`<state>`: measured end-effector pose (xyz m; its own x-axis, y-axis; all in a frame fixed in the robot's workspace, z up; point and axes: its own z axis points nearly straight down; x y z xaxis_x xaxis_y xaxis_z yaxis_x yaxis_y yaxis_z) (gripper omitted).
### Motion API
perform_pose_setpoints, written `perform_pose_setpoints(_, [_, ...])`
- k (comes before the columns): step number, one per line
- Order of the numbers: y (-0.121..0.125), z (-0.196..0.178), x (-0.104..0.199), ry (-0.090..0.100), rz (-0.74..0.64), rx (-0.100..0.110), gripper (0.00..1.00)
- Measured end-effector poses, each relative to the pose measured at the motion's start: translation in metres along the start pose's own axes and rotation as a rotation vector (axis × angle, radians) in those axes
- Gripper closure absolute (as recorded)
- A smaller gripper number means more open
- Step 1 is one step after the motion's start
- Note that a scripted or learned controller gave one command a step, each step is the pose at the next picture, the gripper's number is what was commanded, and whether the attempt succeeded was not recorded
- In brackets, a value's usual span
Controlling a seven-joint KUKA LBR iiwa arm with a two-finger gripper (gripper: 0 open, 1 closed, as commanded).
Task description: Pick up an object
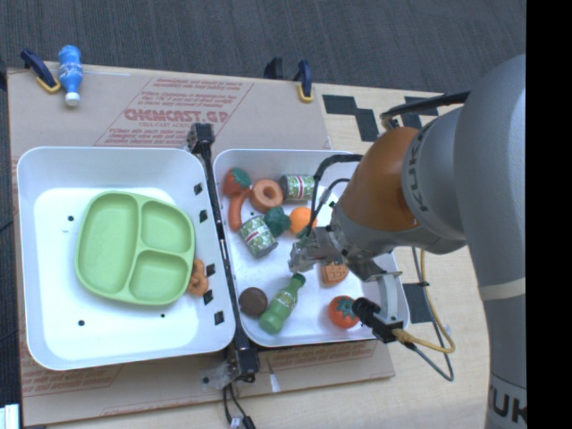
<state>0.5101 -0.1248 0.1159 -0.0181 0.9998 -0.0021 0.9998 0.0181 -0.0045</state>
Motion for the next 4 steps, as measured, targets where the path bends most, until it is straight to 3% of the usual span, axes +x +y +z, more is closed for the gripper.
perform_pose_setpoints(1, [-0.005,-0.102,0.043,0.003,0.012,-0.005,1.00])
perform_pose_setpoints(2, [-0.004,-0.112,0.043,0.002,0.007,-0.006,1.00])
perform_pose_setpoints(3, [0.014,-0.196,-0.058,-0.001,0.014,-0.008,1.00])
perform_pose_setpoints(4, [-0.029,-0.074,-0.075,0.003,0.013,-0.001,1.00])
